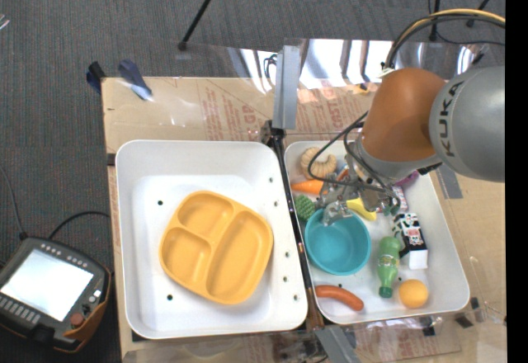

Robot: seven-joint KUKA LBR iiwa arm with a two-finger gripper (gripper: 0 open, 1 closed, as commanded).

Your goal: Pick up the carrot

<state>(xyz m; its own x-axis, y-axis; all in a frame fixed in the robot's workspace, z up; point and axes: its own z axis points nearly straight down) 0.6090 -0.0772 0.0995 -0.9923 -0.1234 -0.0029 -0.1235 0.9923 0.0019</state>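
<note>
Seen from above, 2 white bins sit side by side. Nearest in the right bin point(450, 271) lie a sausage point(339, 296), an orange fruit point(412, 294) and a green bottle point(388, 265), then a teal bowl point(337, 243). Above the bowl's far rim hangs the gripper point(336, 207), apparently lowered toward the carrot point(308, 186); whether it is open or closed cannot be told. The carrot, small, orange and tapered, lies just beyond, near the bin's left wall

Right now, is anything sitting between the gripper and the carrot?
Nothing lies between them. The gripper hangs over the teal bowl's rim, and the carrot lies just to its upper left. But a green toy and a croissant crowd the carrot closely.
</note>
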